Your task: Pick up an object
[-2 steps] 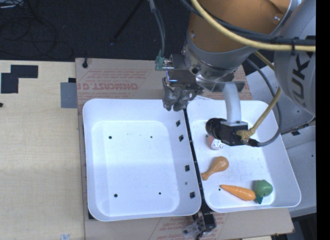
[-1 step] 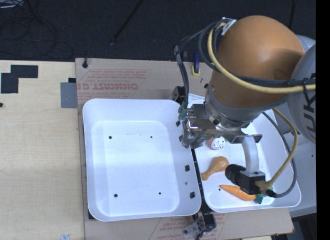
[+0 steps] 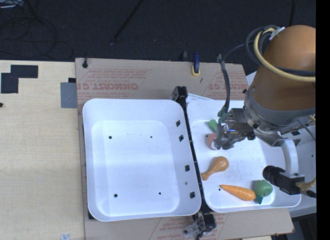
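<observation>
Tool [image 3: 220, 142] low over small pink-red plastic toy [image 3: 210, 140]; grip state unclear. Toy probably light, rigid, slippery: pinch across middle.

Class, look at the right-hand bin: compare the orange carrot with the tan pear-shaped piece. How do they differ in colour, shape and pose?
The carrot is bright orange; the pear-shaped piece is duller tan. The carrot is long, tapering to a point; the pear-shaped piece has a round bulb and narrow neck. The carrot's tip points to the upper left, the pear-shaped piece's neck to the lower left. Both lie flat in the right bin.
</observation>
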`<action>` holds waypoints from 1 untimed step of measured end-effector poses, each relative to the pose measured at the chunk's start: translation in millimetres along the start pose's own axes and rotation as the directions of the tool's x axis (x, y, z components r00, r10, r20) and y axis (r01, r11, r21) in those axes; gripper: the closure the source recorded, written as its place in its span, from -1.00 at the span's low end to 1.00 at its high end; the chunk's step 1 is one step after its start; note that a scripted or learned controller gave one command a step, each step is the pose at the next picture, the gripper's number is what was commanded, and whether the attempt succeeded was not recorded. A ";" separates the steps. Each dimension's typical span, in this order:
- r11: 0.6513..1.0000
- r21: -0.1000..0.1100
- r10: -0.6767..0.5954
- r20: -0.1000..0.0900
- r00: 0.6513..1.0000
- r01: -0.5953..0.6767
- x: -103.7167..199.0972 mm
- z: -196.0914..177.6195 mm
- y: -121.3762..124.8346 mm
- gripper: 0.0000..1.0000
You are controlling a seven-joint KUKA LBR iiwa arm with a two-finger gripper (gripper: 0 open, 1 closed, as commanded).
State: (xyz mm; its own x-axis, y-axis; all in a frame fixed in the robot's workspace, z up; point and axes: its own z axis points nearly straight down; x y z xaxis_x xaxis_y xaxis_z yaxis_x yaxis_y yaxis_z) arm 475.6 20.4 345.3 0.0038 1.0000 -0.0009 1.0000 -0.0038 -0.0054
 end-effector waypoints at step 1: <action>1.000 -0.007 -0.006 -0.001 1.000 0.006 26.9 -99.3 -0.1 1.00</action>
State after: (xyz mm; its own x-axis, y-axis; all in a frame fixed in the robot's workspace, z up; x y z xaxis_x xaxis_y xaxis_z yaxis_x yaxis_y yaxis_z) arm 476.1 47.3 444.6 -0.0023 1.0000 -0.0003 1.0000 0.0023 0.0012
